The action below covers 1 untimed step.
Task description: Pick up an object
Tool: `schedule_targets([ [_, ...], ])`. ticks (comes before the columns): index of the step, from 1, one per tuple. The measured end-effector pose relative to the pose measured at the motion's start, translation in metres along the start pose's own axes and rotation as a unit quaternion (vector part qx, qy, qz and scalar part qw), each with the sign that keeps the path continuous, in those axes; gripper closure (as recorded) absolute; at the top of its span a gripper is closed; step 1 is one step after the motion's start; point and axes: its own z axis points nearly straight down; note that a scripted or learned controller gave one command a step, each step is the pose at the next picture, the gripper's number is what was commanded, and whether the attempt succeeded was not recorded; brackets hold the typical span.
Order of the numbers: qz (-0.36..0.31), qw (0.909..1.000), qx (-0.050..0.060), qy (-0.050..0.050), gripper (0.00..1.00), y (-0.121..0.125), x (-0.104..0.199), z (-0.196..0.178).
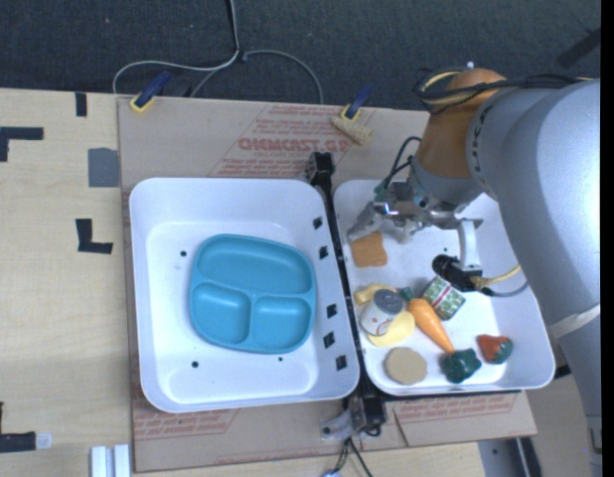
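Over the right bin, the arm is reaching down at the approach step. At 9 o'clock the left bin is holding a blue tray. Gripper is hovering just above the tan slice, spread cannot be judged. Carrot is lying at 5 o'clock. Next move, by judgement: descending and closing.

Red print on the brown cardboard sheet under the bins reads roughly "CHEMCAST", upside-down lettering along its far edge; the smaller lines are illegible.
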Motion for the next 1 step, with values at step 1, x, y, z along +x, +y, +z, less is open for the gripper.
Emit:
schedule_targets([
  [1, 0.000, 1.0000, -0.002, -0.001, 0.00, -0.0013, 0.0022, -0.0001],
])
